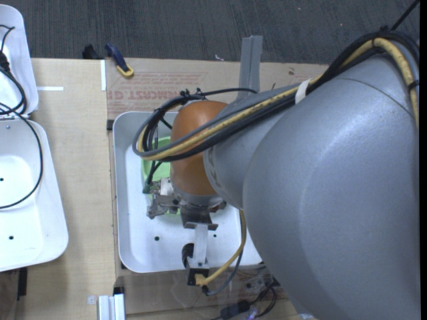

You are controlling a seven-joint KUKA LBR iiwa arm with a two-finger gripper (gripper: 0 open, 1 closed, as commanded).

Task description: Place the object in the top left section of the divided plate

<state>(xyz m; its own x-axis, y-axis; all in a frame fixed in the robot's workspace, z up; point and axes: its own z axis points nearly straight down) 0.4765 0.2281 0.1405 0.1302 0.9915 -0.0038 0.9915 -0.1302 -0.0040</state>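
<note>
Hanging over white bin (133,245), claw (161,204) grip untellable, green item (148,173) mostly covered, axis unclear

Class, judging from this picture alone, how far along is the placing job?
Done: nothing visibly placed. In hand: the arm hangs low over the white bin, its hand beside a green thing near the bin's left wall; any grasp is hidden. Left: the placing itself.

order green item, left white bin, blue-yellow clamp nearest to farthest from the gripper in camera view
1. green item, just up-left of the gripper, in the same bin
2. left white bin, across the bench to the left
3. blue-yellow clamp, at the bench's far edge
</note>
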